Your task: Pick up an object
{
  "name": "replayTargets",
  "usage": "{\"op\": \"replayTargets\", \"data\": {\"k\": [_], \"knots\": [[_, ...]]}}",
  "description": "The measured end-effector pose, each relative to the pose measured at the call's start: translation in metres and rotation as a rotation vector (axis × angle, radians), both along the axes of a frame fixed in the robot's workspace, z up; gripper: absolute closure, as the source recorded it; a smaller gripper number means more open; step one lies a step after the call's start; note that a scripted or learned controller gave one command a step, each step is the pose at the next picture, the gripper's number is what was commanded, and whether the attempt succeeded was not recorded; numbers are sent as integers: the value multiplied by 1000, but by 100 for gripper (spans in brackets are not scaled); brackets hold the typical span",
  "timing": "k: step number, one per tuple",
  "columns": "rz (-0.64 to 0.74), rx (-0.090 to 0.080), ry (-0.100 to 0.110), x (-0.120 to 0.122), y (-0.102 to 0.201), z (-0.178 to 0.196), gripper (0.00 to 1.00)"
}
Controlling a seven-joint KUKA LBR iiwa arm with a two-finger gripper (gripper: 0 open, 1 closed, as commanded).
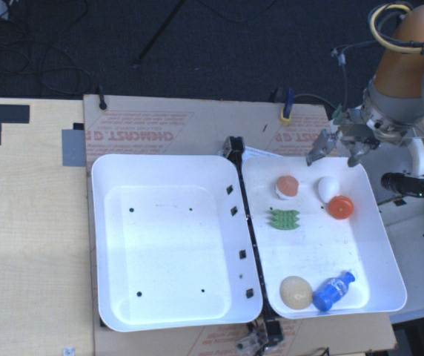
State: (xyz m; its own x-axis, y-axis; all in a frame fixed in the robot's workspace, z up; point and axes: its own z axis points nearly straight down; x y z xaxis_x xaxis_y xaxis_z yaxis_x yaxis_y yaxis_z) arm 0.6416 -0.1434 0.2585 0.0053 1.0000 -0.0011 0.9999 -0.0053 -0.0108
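Six objects lie in the right bin [390, 273] beneath the open, empty gripper [338, 151].

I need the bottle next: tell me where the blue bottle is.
The blue bottle lies in the right bin, near its front corner, beside the beige ball.

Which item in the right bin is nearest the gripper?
The white egg-shaped item, just below the gripper at the bin's top right. The orange-red round item lies farther down; the others are farther still.
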Motion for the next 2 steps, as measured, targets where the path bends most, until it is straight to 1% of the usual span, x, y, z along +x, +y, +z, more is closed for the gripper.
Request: {"op": "replayTargets", "data": {"k": [1,2], "knots": [[1,2,3,-2,-72,-174,0],[5,1,-8,2,-71,-153,100]]}}
